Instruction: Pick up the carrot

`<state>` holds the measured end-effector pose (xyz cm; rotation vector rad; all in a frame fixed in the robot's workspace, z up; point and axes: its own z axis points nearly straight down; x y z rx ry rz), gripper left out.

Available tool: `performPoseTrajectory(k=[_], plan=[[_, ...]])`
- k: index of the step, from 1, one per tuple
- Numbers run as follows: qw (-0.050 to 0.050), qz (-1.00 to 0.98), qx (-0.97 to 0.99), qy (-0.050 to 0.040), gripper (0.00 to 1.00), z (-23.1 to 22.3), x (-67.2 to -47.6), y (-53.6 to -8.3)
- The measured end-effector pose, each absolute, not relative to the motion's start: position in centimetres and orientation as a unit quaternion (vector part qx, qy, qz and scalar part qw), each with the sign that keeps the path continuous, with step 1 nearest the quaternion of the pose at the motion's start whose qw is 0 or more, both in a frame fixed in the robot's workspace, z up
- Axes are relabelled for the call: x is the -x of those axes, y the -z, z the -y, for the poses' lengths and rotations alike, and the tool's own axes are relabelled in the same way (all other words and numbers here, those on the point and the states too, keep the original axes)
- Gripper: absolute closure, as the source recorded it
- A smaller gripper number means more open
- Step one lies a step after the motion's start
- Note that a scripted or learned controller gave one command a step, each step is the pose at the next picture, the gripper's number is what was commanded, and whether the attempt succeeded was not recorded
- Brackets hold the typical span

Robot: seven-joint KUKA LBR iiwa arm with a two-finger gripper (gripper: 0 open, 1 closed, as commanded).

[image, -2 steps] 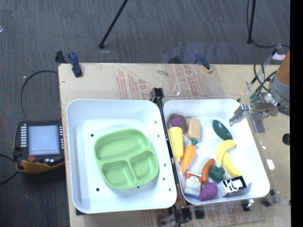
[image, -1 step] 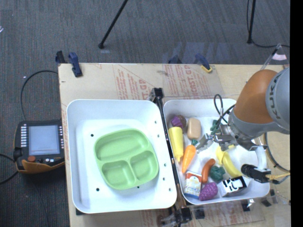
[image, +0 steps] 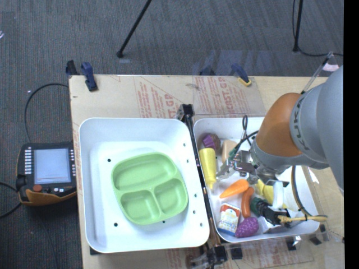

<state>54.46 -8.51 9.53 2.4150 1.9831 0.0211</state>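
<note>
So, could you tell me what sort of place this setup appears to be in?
Probably a robotics lab: a robot arm works over two white bins on a clamped plywood bench, with a teach pendant and tripod legs on the carpet.

Orange carrot point(image: 233, 189) | pale green divided plate point(image: 149, 188) | white bins point(image: 90, 150) | yellow bottle point(image: 207, 164) | purple grapes point(image: 247, 227) | grey arm with orange band point(image: 283, 126) | tan desk point(image: 140, 97) printed with red lettering | dark grey floor point(image: 56, 27)

Even, fairly bright overhead light, soft shadows inside the white bins point(image: 90, 150), slightly grainy overall.
</note>
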Motion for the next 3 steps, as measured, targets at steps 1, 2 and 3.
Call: performPoseTrajectory(k=[1, 2, 3], plan=[[0.000, -0.644, -0.765, -0.0010, 0.00, 10.0, -48.5, -8.8], [-0.002, -0.640, -0.768, -0.0008, 1.00, 10.1, -48.5, -9.6], [-0.003, -0.461, -0.888, 0.0006, 1.00, 2.5, -49.2, -18.7]])
